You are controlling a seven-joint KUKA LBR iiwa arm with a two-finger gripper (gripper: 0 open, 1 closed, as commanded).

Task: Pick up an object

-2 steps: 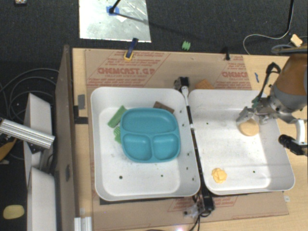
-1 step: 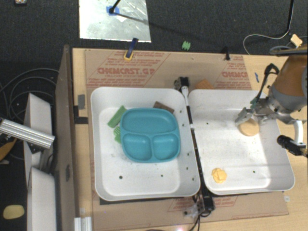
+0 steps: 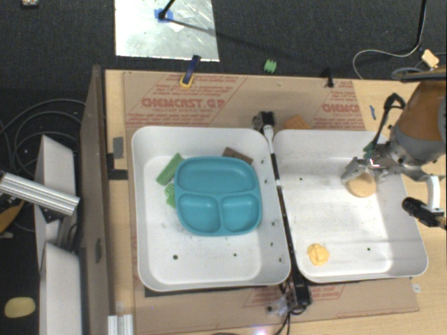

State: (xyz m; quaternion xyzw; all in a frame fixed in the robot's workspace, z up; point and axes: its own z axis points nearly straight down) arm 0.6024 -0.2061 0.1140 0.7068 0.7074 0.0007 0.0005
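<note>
Tan, rounded lump [image 3: 362, 185] lies in the right bin [image 3: 391, 260], toward its far right side, directly under the gripper [image 3: 364, 166]. Finger spacing: cannot tell. Lump looks light and soft, likely yielding; a grip across its middle seems best. A yellow piece [image 3: 318, 254] sits well nearer, by the bin's front rim.

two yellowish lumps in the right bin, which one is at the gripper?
The pale tan lump near the right bin's far side, directly under the gripper. The brighter orange-yellow lump lies apart, near the bin's front edge.

Single fixed camera above bench [image 3: 230, 93], looking down aslant on both bins [image 3: 209, 274].
</note>
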